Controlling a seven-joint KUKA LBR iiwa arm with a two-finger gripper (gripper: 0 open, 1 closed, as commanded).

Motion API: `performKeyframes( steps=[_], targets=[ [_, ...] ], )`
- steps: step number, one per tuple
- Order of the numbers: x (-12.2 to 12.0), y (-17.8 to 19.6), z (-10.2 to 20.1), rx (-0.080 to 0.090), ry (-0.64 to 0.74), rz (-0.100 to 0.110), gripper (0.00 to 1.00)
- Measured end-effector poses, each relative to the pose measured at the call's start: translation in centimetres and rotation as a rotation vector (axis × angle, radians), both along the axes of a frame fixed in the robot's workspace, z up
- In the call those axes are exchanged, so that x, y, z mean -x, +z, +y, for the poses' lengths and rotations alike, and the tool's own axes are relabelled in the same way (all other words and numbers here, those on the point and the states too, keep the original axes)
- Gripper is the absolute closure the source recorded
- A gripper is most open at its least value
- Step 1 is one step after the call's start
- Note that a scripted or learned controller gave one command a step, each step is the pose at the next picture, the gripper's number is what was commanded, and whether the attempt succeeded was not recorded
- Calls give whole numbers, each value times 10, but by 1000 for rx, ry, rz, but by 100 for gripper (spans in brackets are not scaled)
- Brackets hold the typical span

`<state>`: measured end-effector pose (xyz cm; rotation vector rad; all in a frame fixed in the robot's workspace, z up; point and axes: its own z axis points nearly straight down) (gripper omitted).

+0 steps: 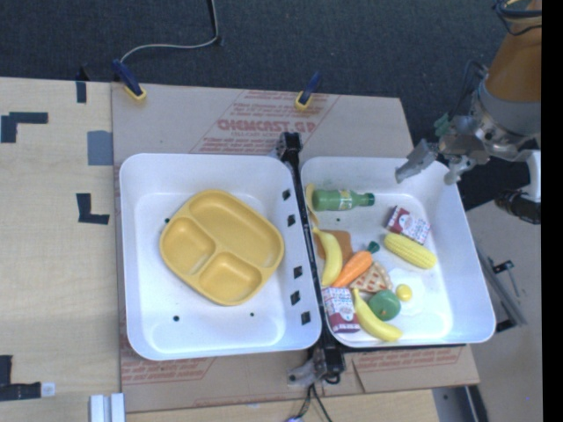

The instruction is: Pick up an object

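Observation:
The right bin (466,262) holds a pile of toy food: a green bottle (341,200) lying on its side, a red carton (407,224), a corn cob (409,251), a carrot (352,269), a curved banana (332,255), a green round piece (384,304), a second banana (376,323) and a red and white packet (339,309). My gripper (431,170) hangs above the bin's far right corner, clear of all the items. Its two fingers stand apart, open, with nothing between them.
A yellow compartment plate (222,246) lies in the left bin (141,323). A black divider (299,236) runs between the bins. Brown cardboard (246,121) lies under both bins, held by yellow clamps (130,86) at the back. A cable (189,42) crosses the dark floor.

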<state>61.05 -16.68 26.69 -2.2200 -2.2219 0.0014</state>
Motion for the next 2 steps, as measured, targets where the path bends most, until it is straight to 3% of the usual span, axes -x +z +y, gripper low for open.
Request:
performKeyframes(
  steps=[1, 2],
  targets=[
    [-7, -167, 1, 2, 1, -12, 0],
    [-44, -182, 54, -1, 3, 12, 0]
  ],
)
